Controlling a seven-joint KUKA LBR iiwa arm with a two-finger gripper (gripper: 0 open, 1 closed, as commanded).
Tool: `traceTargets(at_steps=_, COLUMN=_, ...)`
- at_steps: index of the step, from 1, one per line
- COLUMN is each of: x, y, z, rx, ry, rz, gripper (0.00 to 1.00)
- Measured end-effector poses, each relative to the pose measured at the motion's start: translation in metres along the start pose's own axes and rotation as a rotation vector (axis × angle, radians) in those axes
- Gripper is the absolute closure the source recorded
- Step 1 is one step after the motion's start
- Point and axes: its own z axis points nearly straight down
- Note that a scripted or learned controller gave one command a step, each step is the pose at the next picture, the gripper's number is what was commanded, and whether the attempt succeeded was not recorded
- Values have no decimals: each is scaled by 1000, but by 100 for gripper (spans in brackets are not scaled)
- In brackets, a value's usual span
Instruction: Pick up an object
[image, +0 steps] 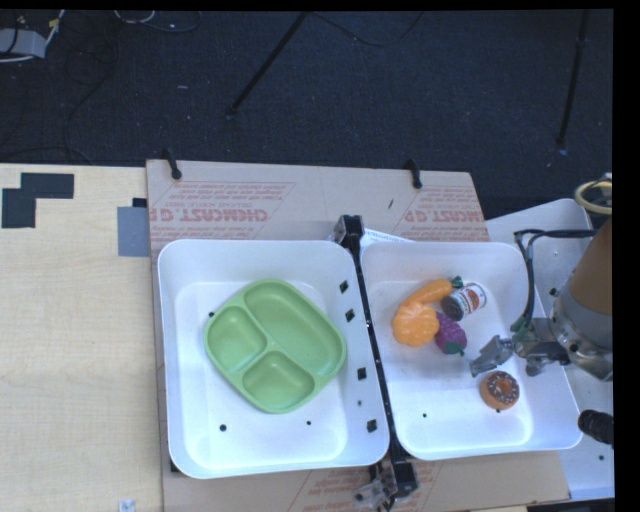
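Observation:
In the right bin (440, 420) several toy foods lie together: an orange carrot (428, 293), an orange fruit (415, 325), a purple grape bunch (450, 334) and a small labelled jar (466, 299). A round brown doughnut (499, 389) lies nearer the front right. My gripper (512, 355) hangs low over the bin's right side, just above and beside the doughnut, fingers spread open with nothing between them. The arm comes in from the right edge.
The left bin (190, 400) holds a green three-compartment plate (275, 343). A black divider (365, 350) joins the two bins. Black cables (530, 270) run along the right bin's far right rim. Bare white floor lies at the right bin's front left.

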Motion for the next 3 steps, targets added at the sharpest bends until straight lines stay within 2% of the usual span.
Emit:
traceTargets(at_steps=1, x=0, y=3, z=-7, rx=-14, ry=-3, rz=-3, gripper=0)
traceTargets(at_steps=2, x=3, y=3, z=57, rx=-9, ry=0, rz=-4, gripper=0)
traceTargets(at_steps=3, x=3, y=6, z=97, rx=-19, ry=-2, rz=-4, gripper=0)
